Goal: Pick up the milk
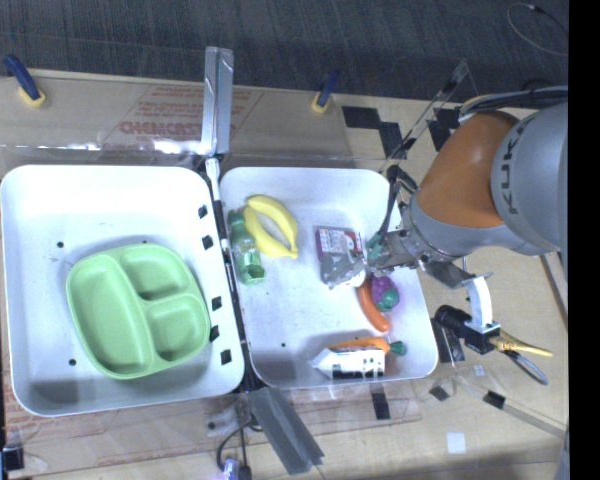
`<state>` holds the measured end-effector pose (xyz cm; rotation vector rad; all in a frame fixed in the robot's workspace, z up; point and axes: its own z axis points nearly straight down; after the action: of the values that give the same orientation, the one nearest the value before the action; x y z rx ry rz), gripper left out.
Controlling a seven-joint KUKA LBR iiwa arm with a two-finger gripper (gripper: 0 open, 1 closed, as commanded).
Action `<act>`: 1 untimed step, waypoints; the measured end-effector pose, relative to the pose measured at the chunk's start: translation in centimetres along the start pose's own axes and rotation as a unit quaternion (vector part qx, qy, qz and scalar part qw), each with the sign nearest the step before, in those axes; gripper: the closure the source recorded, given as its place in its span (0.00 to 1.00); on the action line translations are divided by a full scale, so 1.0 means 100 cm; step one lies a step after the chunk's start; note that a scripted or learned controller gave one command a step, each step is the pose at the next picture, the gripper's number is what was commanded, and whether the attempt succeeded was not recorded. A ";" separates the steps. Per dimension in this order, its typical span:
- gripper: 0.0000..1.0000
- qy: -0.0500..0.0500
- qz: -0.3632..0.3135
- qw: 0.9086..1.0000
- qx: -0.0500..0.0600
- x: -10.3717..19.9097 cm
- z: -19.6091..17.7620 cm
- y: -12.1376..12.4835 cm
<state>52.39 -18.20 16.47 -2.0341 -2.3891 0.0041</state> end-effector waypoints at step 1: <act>0.00 -0.004 -0.091 0.996 -0.007 -0.036 0.066 0.041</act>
<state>56.95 -21.06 9.86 -1.8170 -2.5759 -0.0050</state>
